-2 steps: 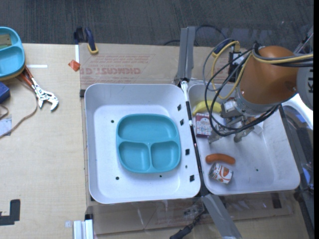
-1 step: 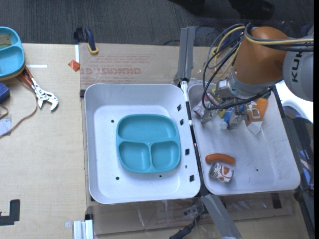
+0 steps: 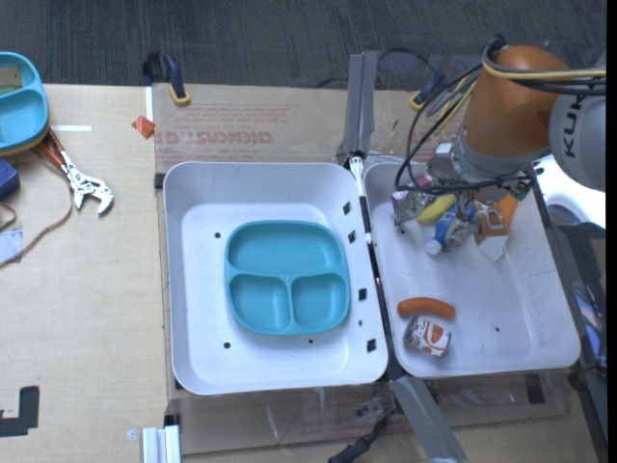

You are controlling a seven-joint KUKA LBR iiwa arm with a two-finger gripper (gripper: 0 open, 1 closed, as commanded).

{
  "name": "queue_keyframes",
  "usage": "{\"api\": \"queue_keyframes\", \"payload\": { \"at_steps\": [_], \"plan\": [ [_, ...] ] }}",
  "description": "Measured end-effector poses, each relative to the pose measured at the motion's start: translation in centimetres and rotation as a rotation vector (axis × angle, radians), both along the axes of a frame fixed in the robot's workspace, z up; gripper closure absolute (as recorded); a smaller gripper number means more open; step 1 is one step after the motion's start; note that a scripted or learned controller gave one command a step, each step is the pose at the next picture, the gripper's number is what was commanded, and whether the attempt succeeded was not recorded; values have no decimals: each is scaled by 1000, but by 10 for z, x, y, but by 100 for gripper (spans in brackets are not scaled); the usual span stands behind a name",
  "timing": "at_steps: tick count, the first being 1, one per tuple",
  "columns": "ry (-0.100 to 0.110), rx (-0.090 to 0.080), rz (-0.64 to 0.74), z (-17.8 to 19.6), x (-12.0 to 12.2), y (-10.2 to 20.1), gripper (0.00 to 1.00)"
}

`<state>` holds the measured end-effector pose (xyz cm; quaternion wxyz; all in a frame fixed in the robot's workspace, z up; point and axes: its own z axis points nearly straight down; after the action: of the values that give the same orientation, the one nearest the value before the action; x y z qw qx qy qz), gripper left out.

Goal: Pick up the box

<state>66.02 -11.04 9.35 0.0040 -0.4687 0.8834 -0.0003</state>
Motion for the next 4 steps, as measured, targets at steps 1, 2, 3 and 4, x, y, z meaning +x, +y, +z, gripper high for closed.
{"api": "queue_keyframes", "payload": {
  "at_steps": [1,2,3,4],
  "plan": [
    [0,0,-173,156,0,-52,0],
    [4,1,-120,19,0,-20,0],
    [3,-1,139,63,-38,-62,0],
    [7,0,136,8,-121,-32,0]
  ]
}}
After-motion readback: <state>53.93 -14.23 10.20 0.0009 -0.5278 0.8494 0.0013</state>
